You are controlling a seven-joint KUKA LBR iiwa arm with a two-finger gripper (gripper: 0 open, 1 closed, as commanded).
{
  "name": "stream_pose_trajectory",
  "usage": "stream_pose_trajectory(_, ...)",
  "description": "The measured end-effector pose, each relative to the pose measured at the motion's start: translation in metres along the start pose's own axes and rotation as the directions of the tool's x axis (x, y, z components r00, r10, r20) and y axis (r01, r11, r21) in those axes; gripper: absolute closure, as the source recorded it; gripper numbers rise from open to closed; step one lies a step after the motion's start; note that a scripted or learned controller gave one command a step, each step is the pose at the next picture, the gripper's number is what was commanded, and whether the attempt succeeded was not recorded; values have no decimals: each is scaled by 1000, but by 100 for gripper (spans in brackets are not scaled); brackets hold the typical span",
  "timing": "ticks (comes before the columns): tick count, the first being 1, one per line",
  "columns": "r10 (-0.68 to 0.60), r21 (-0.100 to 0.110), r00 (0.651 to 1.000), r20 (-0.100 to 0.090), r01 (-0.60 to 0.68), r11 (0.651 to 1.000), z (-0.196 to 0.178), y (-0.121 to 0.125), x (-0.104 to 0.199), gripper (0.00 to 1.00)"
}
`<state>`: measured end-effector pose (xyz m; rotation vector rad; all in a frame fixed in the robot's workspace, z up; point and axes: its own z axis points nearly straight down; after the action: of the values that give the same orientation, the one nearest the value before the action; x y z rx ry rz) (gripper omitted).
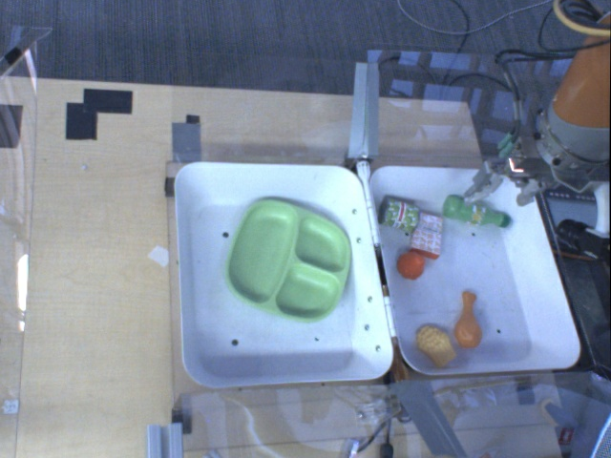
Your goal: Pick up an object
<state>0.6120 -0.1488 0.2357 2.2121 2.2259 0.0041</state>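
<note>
your hand (504, 185) hangs spread open, gripping nothing, over the right bin's (549, 284) far corner, just beside the green bottle (474, 212) lying flat there. straddle its middle across the long axis, then descend before closing.

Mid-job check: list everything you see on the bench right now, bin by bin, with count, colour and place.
Bins: 2, white, side by side on the bench; left bin, right bin.
Divided tray: 1, light green, three compartments, middle of left bin.
Bottle: 1, green, lying on its side, top of right bin.
Can: 1, green label, lying at top left of right bin.
Small carton: 1, white and red, beside the can.
Tomato-like ball: 1, red-orange, below the carton.
Gourd-shaped toy: 1, orange, lower right bin.
Bread-like lump: 1, tan, beside the gourd.
Tool: 1, grey, over the right bin's top edge, near the bottle.
</note>
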Motion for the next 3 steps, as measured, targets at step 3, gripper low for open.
stream_pose_trajectory(3,-169,-4,986,3,169,986,147,-20,-57,0)
